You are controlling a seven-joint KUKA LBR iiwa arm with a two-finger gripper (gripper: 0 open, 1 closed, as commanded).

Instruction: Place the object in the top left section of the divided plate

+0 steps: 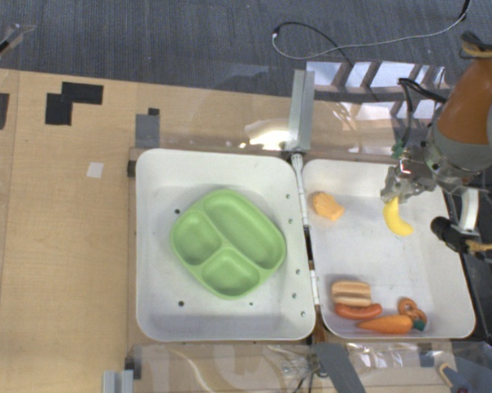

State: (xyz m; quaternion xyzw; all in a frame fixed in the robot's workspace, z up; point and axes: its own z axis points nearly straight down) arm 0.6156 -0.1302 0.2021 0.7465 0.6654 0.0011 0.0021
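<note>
A green divided plate (228,242) with three sections lies in the left white bin (155,310). A yellow banana (398,219) sits in the upper part of the right bin (453,311). My gripper (395,192) hangs right over the banana's upper end, at or just above it. Its body hides the spot where the two meet, so I cannot tell whether it grips the banana. Above the wrist, the orange band of the arm (470,104) comes in from the top right.
In the right bin there is also an orange chunk (328,207) at the upper left. A hot dog (353,292), a carrot (385,324) and a small orange ring-shaped piece (410,308) lie along the front. A raised divider (305,235) separates the bins.
</note>
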